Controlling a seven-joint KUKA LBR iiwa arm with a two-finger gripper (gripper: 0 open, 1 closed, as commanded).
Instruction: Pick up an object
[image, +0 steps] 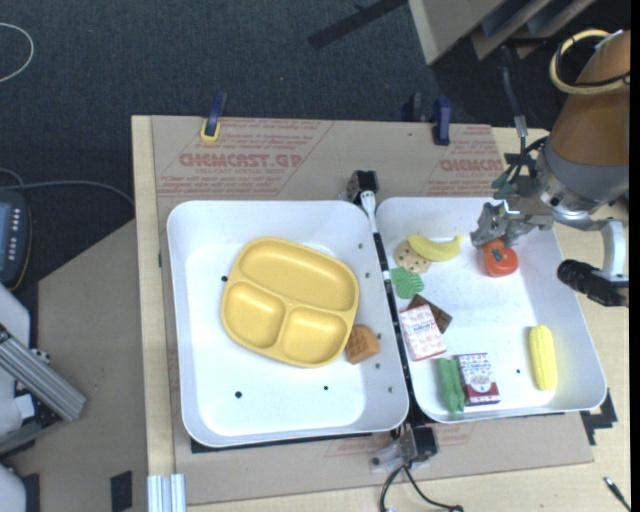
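Bright, even overhead light fills the scene. The 2 white bins (200, 400) are nearly blown out, their floors losing detail, with only soft, short shadows. The dark floor (150, 50) stays dim. Focus is slightly soft throughout, with blocky compression.

Two white bins sit side by side on the bench. The left bin (200, 400) holds a yellow divided tray (290, 300) with a brown piece (362, 344) touching its lower right corner. In the right bin (585, 340) lie a banana (435, 246), a cookie (410, 262), a green piece (407, 283), two small cartons (422, 331) (478, 378), a green vegetable (450, 386) and a corn cob (542, 357). The gripper (497, 232) hangs just above a red tomato (501, 260) near the bin's upper edge.
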